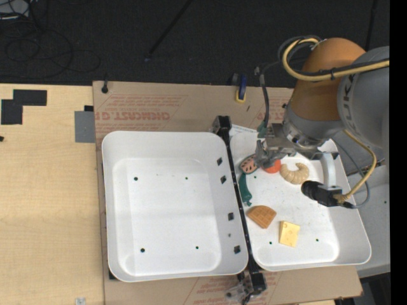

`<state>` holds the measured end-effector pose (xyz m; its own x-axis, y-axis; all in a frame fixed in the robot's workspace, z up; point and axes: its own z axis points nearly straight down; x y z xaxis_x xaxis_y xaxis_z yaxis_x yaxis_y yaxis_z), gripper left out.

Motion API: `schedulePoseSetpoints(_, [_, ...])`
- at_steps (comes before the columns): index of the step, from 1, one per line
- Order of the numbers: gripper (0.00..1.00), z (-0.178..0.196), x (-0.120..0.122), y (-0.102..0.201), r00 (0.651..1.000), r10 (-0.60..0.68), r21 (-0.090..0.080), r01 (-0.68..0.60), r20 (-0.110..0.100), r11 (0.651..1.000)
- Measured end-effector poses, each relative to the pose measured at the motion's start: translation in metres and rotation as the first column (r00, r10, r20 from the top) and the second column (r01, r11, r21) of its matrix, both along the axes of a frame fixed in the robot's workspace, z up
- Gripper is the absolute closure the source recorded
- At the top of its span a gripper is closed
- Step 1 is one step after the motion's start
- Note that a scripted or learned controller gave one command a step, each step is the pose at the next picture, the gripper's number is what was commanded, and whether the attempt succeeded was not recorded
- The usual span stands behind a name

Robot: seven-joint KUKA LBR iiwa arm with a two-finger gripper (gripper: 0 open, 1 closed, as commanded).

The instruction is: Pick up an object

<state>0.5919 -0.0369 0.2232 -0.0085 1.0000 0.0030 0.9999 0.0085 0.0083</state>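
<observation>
Resting on brown cardboard point(159, 110) over a pale wooden bench point(44, 189), two white bins point(114, 202); claw point(267, 154) state indiscernible.

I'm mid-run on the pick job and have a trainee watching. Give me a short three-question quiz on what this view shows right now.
1. True or false: the yellow cheese wedge lies in the left bin.
2. Which item lies nearest the gripper? A) the orange-red round piece B) the cheese wedge C) the brown toast-like piece
3. Fill in: the green tool-shaped item lies in the right bin, along its ____ wall.

Key
1. False: it lies in the right bin, near the front.
2. A: the orange-red round piece sits just under the gripper, beside the croissant.
3. Left, next to the divider between the bins.
</observation>
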Motion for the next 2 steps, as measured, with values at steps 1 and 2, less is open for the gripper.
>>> schedulePoseSetpoints(1, [1.00, 0.070, -0.031, 0.066, 1.000, -0.001, 0.000, 0.001, -0.006, 1.000])
schedulePoseSetpoints(2, [1.00, 0.059, -0.096, 0.041, 1.000, -0.011, -0.003, 0.011, -0.017, 1.000])
